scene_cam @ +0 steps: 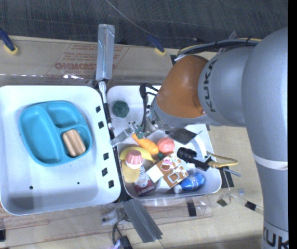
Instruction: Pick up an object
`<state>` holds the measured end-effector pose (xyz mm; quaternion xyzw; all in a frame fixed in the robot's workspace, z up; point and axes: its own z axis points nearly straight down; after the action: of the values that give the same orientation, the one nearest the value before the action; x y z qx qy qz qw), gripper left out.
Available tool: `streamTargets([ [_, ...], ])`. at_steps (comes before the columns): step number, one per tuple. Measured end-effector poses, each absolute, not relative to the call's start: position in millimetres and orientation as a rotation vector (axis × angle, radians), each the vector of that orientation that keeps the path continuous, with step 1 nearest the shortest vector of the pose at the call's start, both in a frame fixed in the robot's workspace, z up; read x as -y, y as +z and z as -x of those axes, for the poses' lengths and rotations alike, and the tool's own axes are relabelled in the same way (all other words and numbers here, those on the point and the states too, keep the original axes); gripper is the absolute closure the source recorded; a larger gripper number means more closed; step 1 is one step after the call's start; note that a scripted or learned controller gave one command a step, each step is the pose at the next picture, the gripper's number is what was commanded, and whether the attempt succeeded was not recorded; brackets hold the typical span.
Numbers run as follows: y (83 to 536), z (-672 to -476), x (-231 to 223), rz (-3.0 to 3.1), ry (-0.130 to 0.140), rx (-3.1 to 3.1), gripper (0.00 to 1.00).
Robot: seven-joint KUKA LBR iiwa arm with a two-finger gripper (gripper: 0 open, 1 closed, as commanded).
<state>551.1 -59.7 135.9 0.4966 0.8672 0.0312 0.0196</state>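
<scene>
My gripper [139, 129] reaches down into the right bin [129, 95], under the orange wrist band, just above a pile of toys. Directly below it lies an orange carrot-like piece [144, 143]. Beside that sit a red-pink ball [165, 145], a pink-topped cupcake [133, 158] on a yellow piece, a waffle-patterned cookie [172, 171], a blue toy [192, 182] and a dark red box [144, 189]. A dark green round thing [120, 108] lies apart at the bin's far left. Nothing shows between the gripper and the toys as lifted.
The left bin [13, 185] holds a blue divided plate [42, 134] with a brown bread-like roll [73, 142] in its right compartment. The arm's grey body covers the right bin's far right side. A taped divider [105, 51] runs between the bins.
</scene>
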Motion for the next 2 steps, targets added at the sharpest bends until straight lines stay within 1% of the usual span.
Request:
streamTargets([
  [2, 136.2, -552.1, 59.5, -1.462, 0.098, -2.727, 0.00],
])
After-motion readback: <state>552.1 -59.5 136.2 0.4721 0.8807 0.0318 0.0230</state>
